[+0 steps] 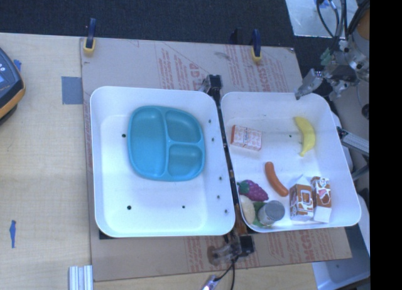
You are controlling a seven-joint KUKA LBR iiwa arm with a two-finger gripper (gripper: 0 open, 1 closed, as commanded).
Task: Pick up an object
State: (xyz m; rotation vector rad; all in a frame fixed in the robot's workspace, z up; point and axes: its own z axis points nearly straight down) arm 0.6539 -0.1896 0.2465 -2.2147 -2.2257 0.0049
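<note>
The right bin (284, 102) holds a yellow banana (306, 133), a small red-and-white box (245, 137), an orange sausage (276, 179), purple grapes (252, 189), a grey can (272, 212) and two red-and-white cartons (311, 199). My gripper (311, 84) hangs over the far right corner of that bin, above and behind the banana, touching none of the objects. I see nothing held in it.
The left bin (113, 210) carries a blue divided plate (166, 142). A pale yellowish item (249, 210) lies beside the can. Clamps (256, 42) stand at the bench's far edge, and a yellow-edged device (9, 88) sits far left.
</note>
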